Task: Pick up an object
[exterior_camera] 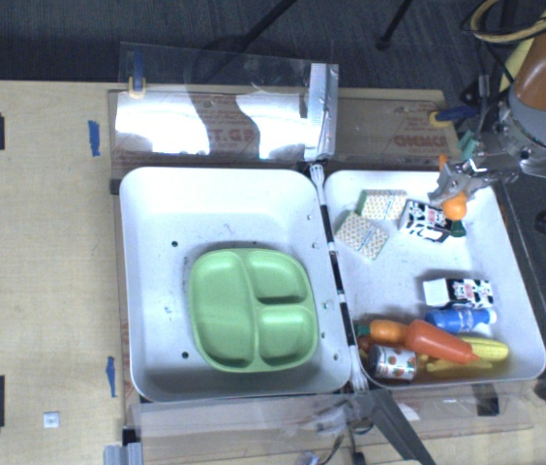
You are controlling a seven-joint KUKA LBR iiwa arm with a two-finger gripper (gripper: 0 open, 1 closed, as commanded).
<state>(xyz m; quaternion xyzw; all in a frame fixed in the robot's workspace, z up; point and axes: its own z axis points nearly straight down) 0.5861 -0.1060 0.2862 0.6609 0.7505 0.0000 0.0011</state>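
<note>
- Small orange ball (455,206) at far right corner of right bin (520,260), touching a black-and-white carton (426,219). Likely light, smooth, rolls easily; take it across its middle.
- Gripper (457,190) directly over the ball, reaching in from the right, orange-banded wrist above the bin rim.
- Gripper state: cannot tell whether clenched on the ball or released.

The gripper (457,187) hung over the far right corner of the right bin (520,260), a small orange object (455,207) just beneath its tip. A green divided plate (252,308) lay in the left bin (157,221). A toy carrot (438,341) and blue bottle (459,319) crowded the right bin's near edge.
</note>
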